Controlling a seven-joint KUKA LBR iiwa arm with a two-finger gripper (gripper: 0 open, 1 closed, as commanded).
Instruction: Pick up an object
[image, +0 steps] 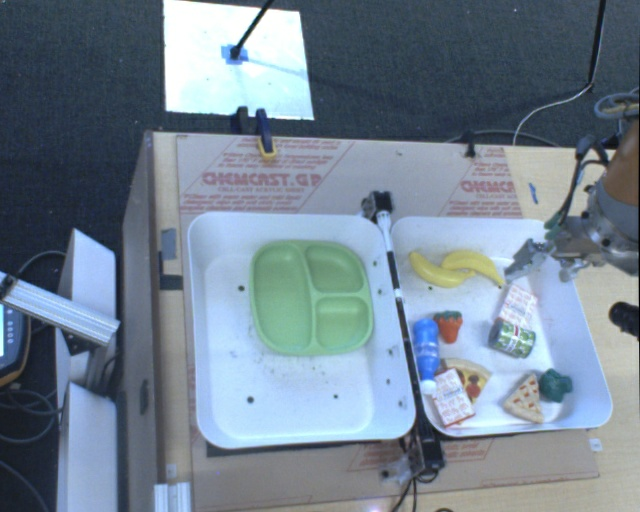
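Note:
My gripper (547, 264) hangs over the far right part of the right bin (590, 350), its fingers spread open with nothing between them. Just below and left of it lie a red-and-white carton (517, 302) and a green can (513, 340). A yellow banana (455, 268) lies to its left at the bin's far side. Nearer the front are a strawberry (449, 324), a blue bottle (425, 347), a pizza slice (468, 372), a red-and-white box (452, 396), a sandwich wedge (525, 398) and a broccoli piece (554, 384).
The left bin (225, 390) holds a green divided plate (310, 298). A black-and-white rod (392, 275) runs along the seam between the bins. Cables hang at the upper right, beside the arm (620, 190).

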